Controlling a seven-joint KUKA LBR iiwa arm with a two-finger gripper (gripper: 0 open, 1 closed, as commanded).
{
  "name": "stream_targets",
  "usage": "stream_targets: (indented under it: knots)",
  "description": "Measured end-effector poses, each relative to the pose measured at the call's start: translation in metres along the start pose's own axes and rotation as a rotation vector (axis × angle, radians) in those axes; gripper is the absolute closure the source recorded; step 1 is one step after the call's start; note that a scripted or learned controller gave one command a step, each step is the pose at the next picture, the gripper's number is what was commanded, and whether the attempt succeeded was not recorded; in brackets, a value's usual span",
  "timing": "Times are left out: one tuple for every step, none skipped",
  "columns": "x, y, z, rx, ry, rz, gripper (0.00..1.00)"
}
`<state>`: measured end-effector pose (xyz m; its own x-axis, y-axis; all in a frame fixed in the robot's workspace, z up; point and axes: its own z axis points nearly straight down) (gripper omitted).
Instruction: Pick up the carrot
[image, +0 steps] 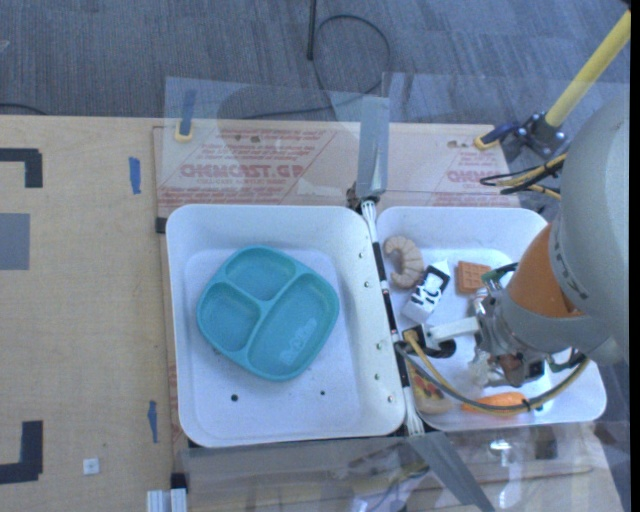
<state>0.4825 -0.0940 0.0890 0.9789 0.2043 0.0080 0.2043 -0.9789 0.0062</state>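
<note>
Where arm (560, 290) overhangs, carrot (497, 400) half hidden

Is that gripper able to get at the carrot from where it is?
Probably yes: the gripper hangs just above the carrot near the right bin's front edge, with nothing lying on it.

floor (120, 50): grey carpet | bench (80, 300): pale wood (black tape marks) | cable (345, 35): black, looped

plate (268, 312) in the left bin (190, 400); carrot (492, 401) at the right bin's (470, 222) front.
</note>
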Motion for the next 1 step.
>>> stream_targets:
  knots:
    - [-0.0001, 0.0015, 0.0, 0.004, 0.0, -0.001, 1.0]
